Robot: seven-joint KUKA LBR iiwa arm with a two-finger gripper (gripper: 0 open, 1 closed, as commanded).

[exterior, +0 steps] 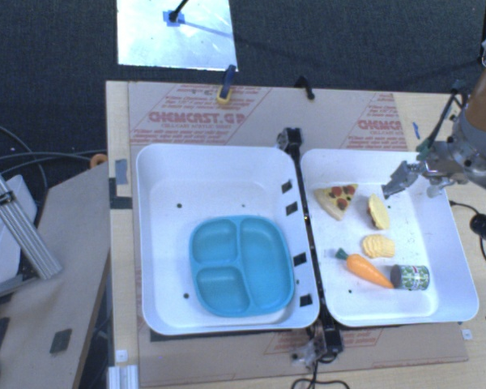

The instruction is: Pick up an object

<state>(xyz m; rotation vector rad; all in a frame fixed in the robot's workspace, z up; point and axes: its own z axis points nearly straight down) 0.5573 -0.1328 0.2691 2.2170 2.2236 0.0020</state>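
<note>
The right bin [454, 241] holds several toy foods: a pizza slice [338, 199], a pale yellow wedge [378, 212], a yellow crinkled piece [377, 245], an orange carrot [366, 270] and a small can [411, 277] lying on its side. My gripper [413, 186] hovers over the bin's back right part, above and to the right of the yellow wedge. Its fingers [395, 180] are spread open with nothing between them.
A blue divided plate [241, 264] lies in the left bin [170, 185]. The black divider [300, 217] runs between the two bins. Cables trail off the bench at the right edge [482, 225]. A metal sheet [176, 21] lies beyond the bench.
</note>
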